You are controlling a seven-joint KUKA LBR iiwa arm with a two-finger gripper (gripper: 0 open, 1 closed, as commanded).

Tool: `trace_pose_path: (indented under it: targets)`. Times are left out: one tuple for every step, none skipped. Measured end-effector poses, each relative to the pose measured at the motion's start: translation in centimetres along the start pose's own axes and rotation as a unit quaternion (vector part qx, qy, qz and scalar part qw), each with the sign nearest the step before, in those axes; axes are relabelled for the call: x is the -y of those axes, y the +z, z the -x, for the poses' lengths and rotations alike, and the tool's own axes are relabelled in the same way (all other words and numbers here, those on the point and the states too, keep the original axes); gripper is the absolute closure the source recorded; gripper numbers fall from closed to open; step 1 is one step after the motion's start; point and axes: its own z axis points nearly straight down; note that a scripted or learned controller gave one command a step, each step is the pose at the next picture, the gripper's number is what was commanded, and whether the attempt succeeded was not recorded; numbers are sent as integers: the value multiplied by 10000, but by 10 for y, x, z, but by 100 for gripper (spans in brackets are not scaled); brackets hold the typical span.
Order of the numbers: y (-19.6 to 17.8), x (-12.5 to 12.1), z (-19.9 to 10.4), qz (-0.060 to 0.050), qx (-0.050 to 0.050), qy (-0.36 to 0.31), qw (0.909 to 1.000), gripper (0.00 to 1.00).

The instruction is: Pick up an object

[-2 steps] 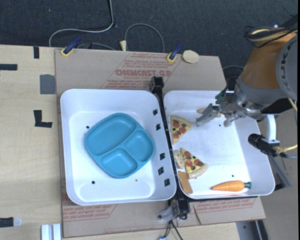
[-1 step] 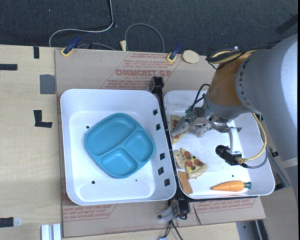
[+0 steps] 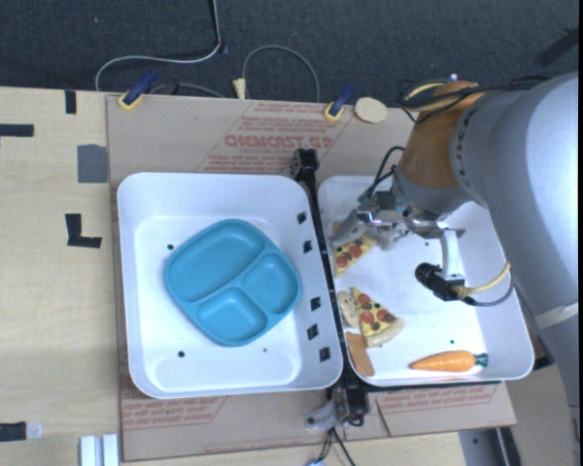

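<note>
The grey arm (image 3: 525,173), rising toward the lens on the right, is the closest thing, its orange band (image 3: 429,153) just above the wrist. It reaches down into the right bin (image 3: 496,357), and the pincer (image 3: 355,229) sits low near that bin's inner wall, just above a small pizza slice (image 3: 351,253). Whether the pincer is released or clenched cannot be told from this angle, and nothing is visibly between its parts.

The likely candidates for picking lie in the same bin: the small slice beside the pincer, a larger pizza slice (image 3: 369,317) nearer the front, and a toy carrot (image 3: 447,362) along the front wall. The arm's low posture suggests it is going for the small slice, judging by closeness alone.

The left bin (image 3: 141,357) holds a blue divided plate (image 3: 233,282), well apart from the arm. Both bins rest on a cardboard sheet (image 3: 262,134) clamped to the desk (image 3: 39,309), presumably to keep them from sliding.
</note>
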Motion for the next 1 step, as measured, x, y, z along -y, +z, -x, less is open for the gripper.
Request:
trace_pose_path:
  targets:
    - [-11, 0, 0, 18, 6, 1, 10000, 100]
